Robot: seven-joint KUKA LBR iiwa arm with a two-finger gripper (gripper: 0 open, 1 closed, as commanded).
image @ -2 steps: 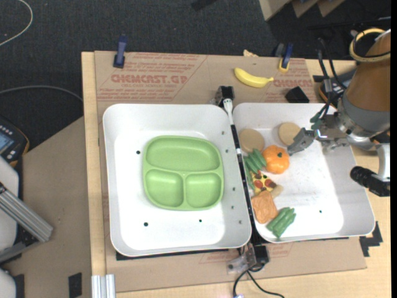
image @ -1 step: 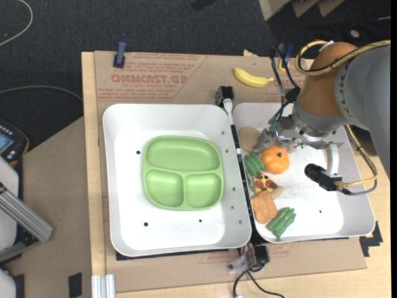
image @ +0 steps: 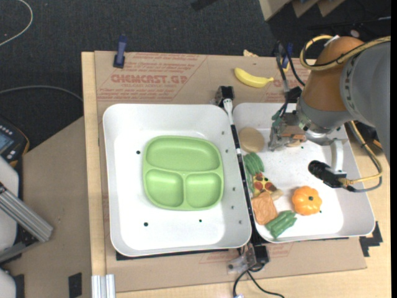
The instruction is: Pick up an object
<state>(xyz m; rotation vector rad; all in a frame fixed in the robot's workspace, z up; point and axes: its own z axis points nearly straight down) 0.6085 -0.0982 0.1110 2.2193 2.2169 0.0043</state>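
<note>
My gripper (image: 283, 140) hangs low over the back of the right bin (image: 353, 222), just right of a tan round cookie-like piece (image: 252, 139). Nothing shows between its fingers. Toward the front of that bin lie a green leafy piece (image: 254, 164), a pizza slice (image: 263, 184), an orange-brown piece (image: 265, 209), a green pod (image: 281, 223) and an orange pumpkin (image: 306, 200).
The left bin (image: 118, 166) holds a green divided plate (image: 183, 171). A yellow banana (image: 252, 77) lies on the cardboard behind the bins. The arm's grey body and orange band cover the back right of the right bin.
</note>
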